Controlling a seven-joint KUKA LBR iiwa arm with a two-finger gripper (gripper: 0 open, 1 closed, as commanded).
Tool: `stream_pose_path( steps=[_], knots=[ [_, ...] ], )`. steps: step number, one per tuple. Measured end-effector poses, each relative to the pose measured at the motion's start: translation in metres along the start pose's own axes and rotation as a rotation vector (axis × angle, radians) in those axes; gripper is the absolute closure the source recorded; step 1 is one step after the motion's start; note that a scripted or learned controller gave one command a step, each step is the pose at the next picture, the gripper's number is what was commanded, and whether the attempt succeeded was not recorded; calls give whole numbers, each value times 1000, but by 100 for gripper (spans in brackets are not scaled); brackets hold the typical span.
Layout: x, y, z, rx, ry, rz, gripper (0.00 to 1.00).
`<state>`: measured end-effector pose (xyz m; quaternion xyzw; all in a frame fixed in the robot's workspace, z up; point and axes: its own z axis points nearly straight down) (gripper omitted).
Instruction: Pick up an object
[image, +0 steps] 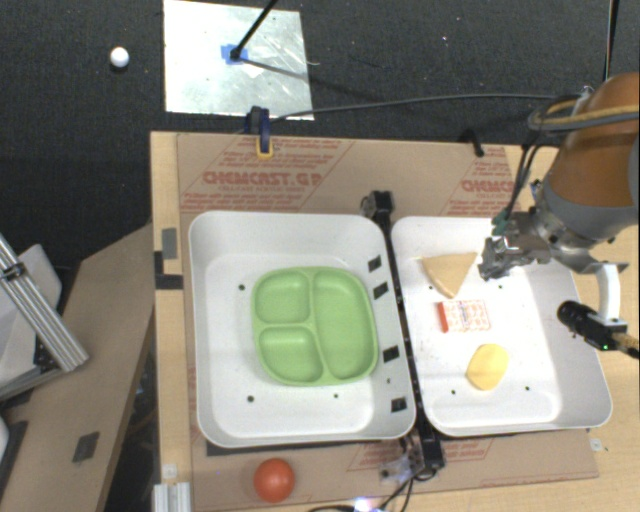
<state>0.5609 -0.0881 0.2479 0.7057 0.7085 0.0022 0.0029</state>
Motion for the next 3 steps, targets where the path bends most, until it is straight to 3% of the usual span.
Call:
stream_pose_path(
  steps=[1, 3],
  knots=[
    [54, -18, 4, 6, 2, -4, 100],
    [163, -24, 1, 6, 3, -6, 100]
  ],
)
